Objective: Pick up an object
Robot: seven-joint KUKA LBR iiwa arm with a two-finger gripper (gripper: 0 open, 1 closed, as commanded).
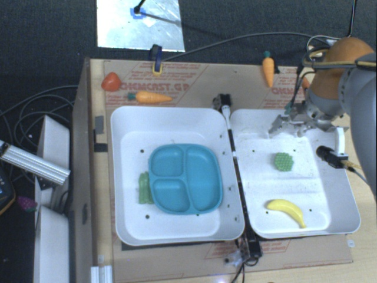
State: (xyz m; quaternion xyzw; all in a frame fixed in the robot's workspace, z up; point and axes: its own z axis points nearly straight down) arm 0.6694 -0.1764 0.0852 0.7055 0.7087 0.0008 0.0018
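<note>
Green, knobbly and round, a small object [284,161] is seen lying near the middle of the right bin [347,214], with a yellow banana [287,211] noted closer to that bin's near edge. The claw [288,126] is held over the far part of the right bin, near its far edge and apart from both pieces; nothing is seen between its fingers, which appear spread fairly wide, though the slant of the view leaves this uncertain. The left bin [126,128] is occupied by a blue divided plate [185,178], with a green piece [144,188] tucked against the plate's left side. On the worktop [200,78] beyond the bins, two carrots [152,97] [268,69] and a red piece [111,82] are recorded at the far edge. The step in hand is judged to be the approach, with no grasp yet made. For the next move, the claw would need to be brought toward the near edge, centred over the green object as the closest candidate, lowered, and closed around it.
</note>
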